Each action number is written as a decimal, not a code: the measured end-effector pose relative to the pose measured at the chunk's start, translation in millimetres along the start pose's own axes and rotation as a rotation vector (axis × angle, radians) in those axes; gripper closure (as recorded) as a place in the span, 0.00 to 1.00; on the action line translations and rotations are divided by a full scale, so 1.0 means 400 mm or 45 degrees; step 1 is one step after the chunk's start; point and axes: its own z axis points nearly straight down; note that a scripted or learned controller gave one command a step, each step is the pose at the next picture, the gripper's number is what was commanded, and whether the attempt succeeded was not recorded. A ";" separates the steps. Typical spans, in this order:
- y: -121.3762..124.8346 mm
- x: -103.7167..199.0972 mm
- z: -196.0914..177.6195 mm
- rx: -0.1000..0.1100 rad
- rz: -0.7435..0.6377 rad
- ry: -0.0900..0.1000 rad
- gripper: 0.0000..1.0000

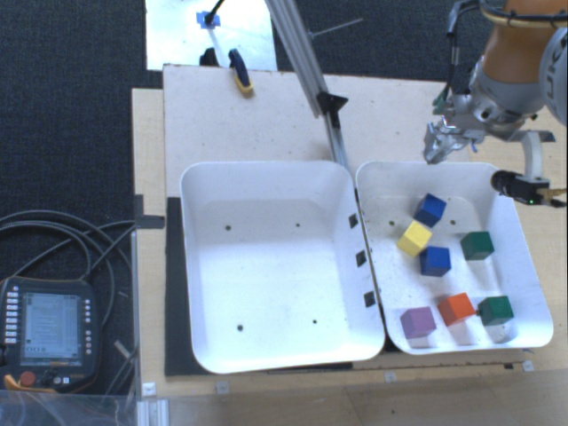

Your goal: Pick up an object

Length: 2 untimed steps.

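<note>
The right bin (515, 247) holds several small cubes: two blue ones (430, 209) (435, 261), a yellow one (414, 238), two green ones (477, 245) (495, 310), an orange one (457, 309) and a purple one (418, 322). My gripper (437, 152) hangs above the back left rim of that bin, up and left of the nearer blue cube. Nothing shows between its fingers. It is small and seen from above.
The left bin (204, 202) stands beside the right one, sharing a middle edge. A slanted metal pole (302, 51) rises behind the bins. A teach pendant (49, 331) and cables lie at the lower left, off the bench.
</note>
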 end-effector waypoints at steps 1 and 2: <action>-0.035 0.128 -0.021 0.006 -0.007 0.004 1.00; -0.072 0.276 -0.019 0.008 -0.009 0.004 1.00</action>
